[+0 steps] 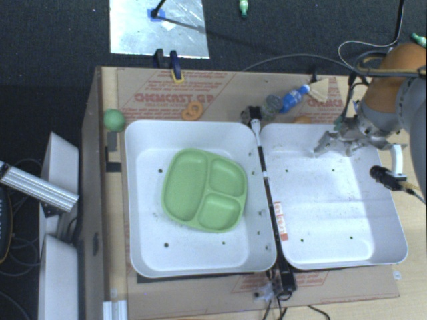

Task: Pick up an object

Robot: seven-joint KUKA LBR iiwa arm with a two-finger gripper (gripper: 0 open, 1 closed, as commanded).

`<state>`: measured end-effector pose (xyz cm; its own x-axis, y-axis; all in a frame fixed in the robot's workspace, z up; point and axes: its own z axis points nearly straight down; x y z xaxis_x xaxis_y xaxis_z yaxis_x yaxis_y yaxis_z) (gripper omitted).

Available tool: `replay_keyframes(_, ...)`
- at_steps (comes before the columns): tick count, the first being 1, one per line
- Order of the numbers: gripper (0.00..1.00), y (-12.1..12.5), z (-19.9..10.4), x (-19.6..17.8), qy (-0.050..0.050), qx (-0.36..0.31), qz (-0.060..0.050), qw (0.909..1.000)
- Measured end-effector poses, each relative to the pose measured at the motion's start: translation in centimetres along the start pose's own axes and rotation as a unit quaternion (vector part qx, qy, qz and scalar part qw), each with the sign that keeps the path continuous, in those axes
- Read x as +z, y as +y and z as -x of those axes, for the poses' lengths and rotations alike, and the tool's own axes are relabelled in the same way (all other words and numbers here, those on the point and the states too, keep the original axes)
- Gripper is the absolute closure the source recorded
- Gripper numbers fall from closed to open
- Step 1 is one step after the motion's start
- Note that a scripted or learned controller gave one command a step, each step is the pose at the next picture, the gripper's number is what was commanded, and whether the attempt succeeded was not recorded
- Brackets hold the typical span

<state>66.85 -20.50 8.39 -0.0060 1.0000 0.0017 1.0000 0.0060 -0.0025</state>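
Note:
A light green divided plate [203,190] lies flat in the middle of the left white bin [143,245]. My gripper [337,145] hangs over the far edge of the right white bin [333,245], well to the right of the plate. Its metal fingers [322,144] are spread open, with nothing between them. The grey arm with its orange band [393,62] comes in from the upper right.
Beyond the bins, a blue bottle [291,99], an orange ring-shaped thing [193,110] and a blue clamp [175,65] lie on the cardboard. A green ball [113,119] sits at the left bin's far left corner. A foil sheet [158,19] lies on the floor behind.

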Motion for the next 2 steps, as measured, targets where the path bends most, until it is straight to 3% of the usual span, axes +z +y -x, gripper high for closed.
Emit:
replay_keyframes(1,0.0,0.1,-1.1,-0.1,-0.001,0.0,0.003,1.0)
replay_keyframes(2,0.0,0.1,0.0,-0.2,0.001,0.002,0.002,1.0)
